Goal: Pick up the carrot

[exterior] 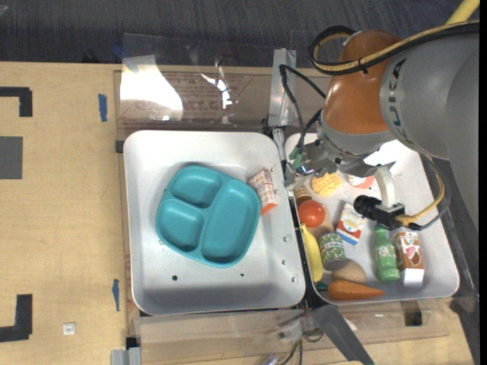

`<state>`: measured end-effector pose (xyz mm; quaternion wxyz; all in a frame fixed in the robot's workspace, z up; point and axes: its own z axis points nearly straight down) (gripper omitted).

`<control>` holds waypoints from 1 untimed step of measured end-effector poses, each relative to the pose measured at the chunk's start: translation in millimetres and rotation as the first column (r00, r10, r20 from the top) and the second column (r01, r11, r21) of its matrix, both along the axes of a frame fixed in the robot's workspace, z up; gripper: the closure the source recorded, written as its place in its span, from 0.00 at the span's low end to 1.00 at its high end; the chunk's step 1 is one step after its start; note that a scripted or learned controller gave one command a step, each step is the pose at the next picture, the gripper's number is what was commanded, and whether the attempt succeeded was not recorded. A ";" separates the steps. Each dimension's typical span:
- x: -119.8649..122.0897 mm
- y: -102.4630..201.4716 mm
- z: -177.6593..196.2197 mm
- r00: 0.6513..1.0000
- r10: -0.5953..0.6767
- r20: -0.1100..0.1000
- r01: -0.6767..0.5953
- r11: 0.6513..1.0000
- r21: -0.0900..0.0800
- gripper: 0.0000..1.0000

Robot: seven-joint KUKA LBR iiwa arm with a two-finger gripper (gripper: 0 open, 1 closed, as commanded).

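orange carrot (354, 288) lies flat along the near edge of the right bin (440, 276), tip pointing right, pressed against the bin's front wall. likely rolled or was dropped there; the wall keeps it from going further.

crowding: a brownish potato-like piece (346, 271) sits just behind it, touching or nearly so. green can (332, 250) and yellow banana (310, 254) close on the left side. green bottle (385, 255) and small juice carton (410, 251) stand behind the carrot's tip end. tomato (311, 214), corn (327, 182) and a milk carton (350, 223) further back.

gripper (313, 160) sits at the far left corner of the right bin, near the divider between the bins, well apart from the carrot. the orange wrist housing covers it from above; cannot tell how it is set. nothing seen held.

left bin (144, 166) holds a teal divided plate (207, 214) and a small snack packet (264, 190) beside its rim; not part of the job.

judgement: approach not yet begun. the arm must cross the whole bin toward the near wall. risk: wall on one side and potato on the other leave little room for fingers to straddle the carrot; a grasp across its thick end looks the better bet.
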<state>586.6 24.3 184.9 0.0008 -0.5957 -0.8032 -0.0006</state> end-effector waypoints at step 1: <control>8.2 -58.1 59.4 0.955 0.296 0.008 -0.296 0.955 -0.006 1.00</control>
